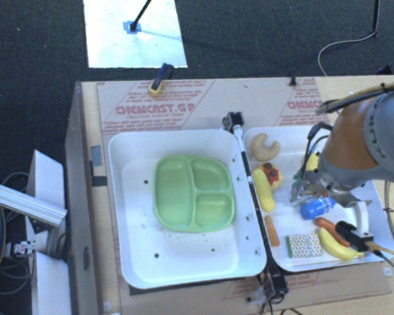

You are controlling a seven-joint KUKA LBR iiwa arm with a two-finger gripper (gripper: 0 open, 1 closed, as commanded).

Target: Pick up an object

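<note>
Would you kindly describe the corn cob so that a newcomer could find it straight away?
Look in the right-hand white bin, along the edge next to the central divider. There the corn cob lies lengthwise, a small red item beside it. It is straight and pale yellow, unlike the curved banana near the bin's front corner.

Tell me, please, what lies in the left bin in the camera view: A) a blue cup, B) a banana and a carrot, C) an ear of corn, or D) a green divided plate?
D: the green divided plate lies in the middle of the left bin, while the corn, carrot and banana all lie in the right bin.
</note>
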